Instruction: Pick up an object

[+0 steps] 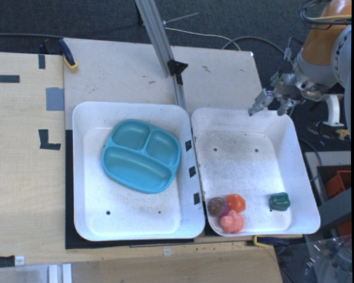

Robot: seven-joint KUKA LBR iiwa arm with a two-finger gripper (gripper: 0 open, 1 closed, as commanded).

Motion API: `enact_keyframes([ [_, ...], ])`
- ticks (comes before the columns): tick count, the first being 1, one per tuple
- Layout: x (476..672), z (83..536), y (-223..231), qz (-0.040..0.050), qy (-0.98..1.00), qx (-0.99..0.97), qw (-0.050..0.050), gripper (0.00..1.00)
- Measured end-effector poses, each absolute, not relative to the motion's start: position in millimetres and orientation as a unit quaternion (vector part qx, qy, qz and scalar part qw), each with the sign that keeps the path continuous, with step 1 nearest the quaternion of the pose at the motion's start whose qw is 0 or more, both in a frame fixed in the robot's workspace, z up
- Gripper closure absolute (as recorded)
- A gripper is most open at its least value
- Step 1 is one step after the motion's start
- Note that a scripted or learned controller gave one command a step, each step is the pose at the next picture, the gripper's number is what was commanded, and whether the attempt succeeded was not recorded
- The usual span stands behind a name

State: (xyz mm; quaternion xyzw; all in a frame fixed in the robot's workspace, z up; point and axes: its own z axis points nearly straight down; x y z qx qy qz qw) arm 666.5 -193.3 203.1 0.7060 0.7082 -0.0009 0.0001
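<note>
Small Toy Pieces Waited at the Lower Edge of the Right Bin

Toy pieces lay nearest the camera, low in the right bin (295,152): a pink lumpy piece (231,221) at the bin's lower rim, a dark purple-brown round piece (217,206) touching it on the upper left, and an orange-red round piece (236,203) touching both. A dark green piece (279,201) sat apart from the three, toward the lower right corner.

Judged by their look, all four were probably light moulded play food, stiff rather than soft, with smooth rounded skins that could slip or roll out from under a closing gripper. The clustered three offered little room for a finger between them, so a grasp there risked nudging the neighbours. The green piece looked the easier target: it stood alone, with bare bin floor on its left and upper sides, and a pinch across its middle seemed the soundest hold, though the bin wall stood close on its right.

Farther up and to the left, the left bin (88,217) held a blue divided plate (142,155), broad and shallow, likely awkward for two fingers except at its rim.

At the far upper right of the frame, the gripper (270,104) hung over the right bin's upper rim, well apart from every piece. Whether its fingers were spread or pressed together could not be told; nothing was seen between them.
</note>
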Motion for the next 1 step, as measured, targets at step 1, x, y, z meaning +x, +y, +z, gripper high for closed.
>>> enact_keyframes([
  [1, 666.4, 203.1, -193.4, -0.0012, 0.708, 0.706, 0.000, 0.00],
])
